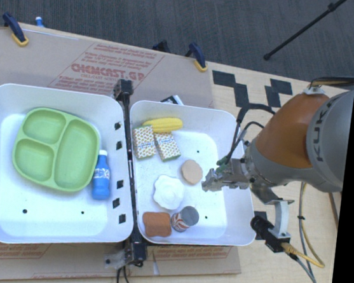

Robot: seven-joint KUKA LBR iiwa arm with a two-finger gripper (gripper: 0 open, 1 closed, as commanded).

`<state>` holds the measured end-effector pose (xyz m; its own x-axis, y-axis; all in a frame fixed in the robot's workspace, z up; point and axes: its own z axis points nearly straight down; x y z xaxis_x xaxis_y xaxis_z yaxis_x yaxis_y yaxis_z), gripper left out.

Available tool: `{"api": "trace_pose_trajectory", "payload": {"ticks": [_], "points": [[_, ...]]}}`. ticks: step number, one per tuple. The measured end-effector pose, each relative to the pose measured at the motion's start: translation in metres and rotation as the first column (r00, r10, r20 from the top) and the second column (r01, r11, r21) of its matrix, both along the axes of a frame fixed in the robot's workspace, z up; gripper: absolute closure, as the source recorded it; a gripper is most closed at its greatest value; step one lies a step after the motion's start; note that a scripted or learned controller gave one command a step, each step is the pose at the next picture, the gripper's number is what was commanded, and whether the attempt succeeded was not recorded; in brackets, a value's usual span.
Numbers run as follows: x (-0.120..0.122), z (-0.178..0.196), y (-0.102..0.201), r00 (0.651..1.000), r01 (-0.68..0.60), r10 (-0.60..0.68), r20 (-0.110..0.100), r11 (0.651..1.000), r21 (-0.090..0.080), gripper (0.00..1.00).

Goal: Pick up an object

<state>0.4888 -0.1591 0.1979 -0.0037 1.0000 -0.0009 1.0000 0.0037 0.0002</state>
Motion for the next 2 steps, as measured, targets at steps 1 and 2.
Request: {"api": "trace_pose_trajectory", "payload": {"ticks": [1, 2], "points": [[-0.012, 0.011, 0.005, 1.0, -0.001, 0.001, -0.002, 1.0, 0.002, 1.0], [0.038, 0.072, 0.017, 1.0, -0.002, 0.002, 0.001, 1.0, 0.0, 1.0]]}}
